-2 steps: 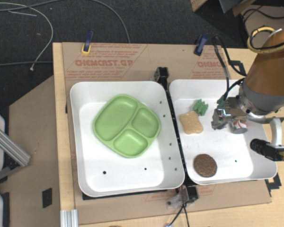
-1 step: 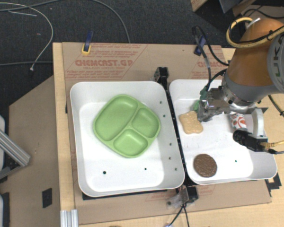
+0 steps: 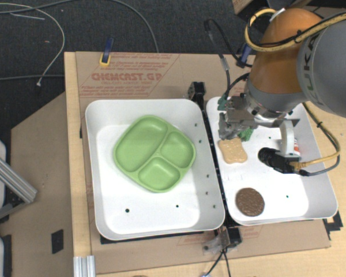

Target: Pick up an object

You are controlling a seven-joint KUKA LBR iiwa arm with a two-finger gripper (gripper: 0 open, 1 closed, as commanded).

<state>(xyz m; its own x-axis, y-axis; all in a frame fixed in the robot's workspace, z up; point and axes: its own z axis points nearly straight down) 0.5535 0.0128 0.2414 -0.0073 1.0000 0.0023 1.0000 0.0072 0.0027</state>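
My gripper (image 3: 230, 131) hangs over the far left part of the right bin (image 3: 317, 201), the grey arm with its orange band reaching in from the upper right. Just in front of it lies a tan toast-shaped piece (image 3: 233, 152), close to or touching the gripper's tip. A small green thing (image 3: 246, 135) peeks out from under the gripper on its right side, mostly hidden. A round brown cookie-like disc (image 3: 249, 201) lies near the front of the same bin, apart from the gripper.
The left bin (image 3: 104, 212) bears a light green divided plate (image 3: 154, 152) in its middle. A black clamp (image 3: 196, 90) sits at the far edge between the bins. Cardboard lies under both bins, with cables on the dark floor behind.
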